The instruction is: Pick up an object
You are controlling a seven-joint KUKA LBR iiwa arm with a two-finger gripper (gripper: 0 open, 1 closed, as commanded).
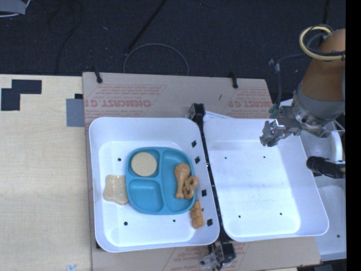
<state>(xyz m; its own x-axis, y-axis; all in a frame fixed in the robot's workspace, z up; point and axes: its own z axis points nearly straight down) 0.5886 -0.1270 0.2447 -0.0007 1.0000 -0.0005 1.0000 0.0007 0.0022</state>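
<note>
The gripper (273,133) is seen at the 2 o'clock part of the picture, above the upper right edge of the right bin (265,230), and whether it is apart or together cannot be told. In the left bin (107,145), at 8 o'clock, a blue tray (151,199) is placed, with a round cracker (143,164) and a pretzel (185,180) in it. A pale piece (116,189) is laid at its 9 o'clock side and a brown piece (197,214) at 5 o'clock.

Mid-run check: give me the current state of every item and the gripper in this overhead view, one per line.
Blue tray: flat in the left bin.
Round cracker: in the tray's upper-left compartment.
Pretzel piece: in the tray's right compartment.
Toast piece: on the bin floor, against the tray's left edge.
Small brown piece: on the bin floor, by the tray's lower-right corner.
Gripper: over the right bin, nothing visibly held.
</note>
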